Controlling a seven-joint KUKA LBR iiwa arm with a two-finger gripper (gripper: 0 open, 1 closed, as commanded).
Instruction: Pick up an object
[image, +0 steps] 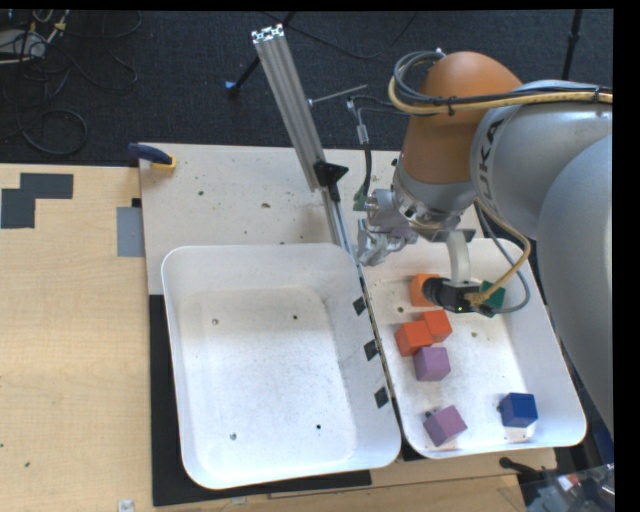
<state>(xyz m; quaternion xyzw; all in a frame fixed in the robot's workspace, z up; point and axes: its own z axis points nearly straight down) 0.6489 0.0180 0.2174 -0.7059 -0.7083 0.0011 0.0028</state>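
Hovering low over right bin (560, 425)'s back corner, claw (375, 240) state unreadable; orange block (422, 331), purple cubes, blue cube (518, 409) all unpicked. Grasp pending.

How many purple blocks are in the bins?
2, both in the right bin. One purple block sits just below the orange blocks; the other lies near the bin's front edge. More could be hidden under the arm.
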